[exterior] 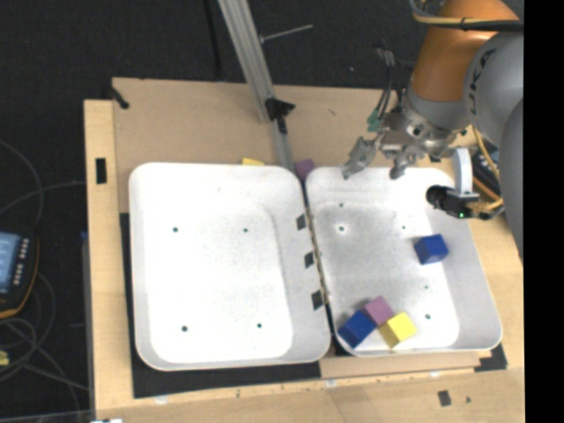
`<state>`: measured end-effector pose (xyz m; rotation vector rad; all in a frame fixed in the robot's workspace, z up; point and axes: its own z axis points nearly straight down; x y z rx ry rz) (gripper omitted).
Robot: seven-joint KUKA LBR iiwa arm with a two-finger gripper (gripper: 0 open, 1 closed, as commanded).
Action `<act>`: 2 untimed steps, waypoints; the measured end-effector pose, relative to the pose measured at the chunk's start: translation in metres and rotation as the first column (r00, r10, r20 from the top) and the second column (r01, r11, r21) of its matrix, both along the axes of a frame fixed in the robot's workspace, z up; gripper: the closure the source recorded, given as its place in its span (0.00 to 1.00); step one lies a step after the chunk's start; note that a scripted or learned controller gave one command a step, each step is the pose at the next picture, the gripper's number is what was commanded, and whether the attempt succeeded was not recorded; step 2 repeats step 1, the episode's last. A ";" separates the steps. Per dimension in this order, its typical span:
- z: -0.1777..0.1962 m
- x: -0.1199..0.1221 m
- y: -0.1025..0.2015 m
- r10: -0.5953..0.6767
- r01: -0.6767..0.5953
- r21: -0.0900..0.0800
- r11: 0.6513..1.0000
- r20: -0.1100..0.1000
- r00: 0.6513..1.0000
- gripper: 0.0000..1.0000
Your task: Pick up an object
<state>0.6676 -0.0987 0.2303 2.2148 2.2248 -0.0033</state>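
Plywood bench [176, 122] sits on dark floor, bearing two white bins. The right bin [467, 324] holds a blue cube [431, 249] alone, and a blue block [358, 327], purple block [379, 309] and yellow block [399, 328] clustered near its front edge. The gripper [377, 163] hangs spread and unladen over the far rim.

Jaws [377, 161] spread, nothing between, above right bin [471, 320] far rim; blocks near front.

A single fixed camera looks down at a slant from above the counter [203, 104]. The left bin [211, 263] sits mid-frame and the right bin [379, 227] right of centre. The arm [458, 51] enters at the upper right. Dark floor borders the top and left.
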 end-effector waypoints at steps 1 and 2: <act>-0.082 -0.055 -0.069 -0.012 0.012 0.000 1.000 -0.009 1.000 0.00; -0.082 -0.055 -0.069 -0.012 0.012 0.000 1.000 -0.009 1.000 0.00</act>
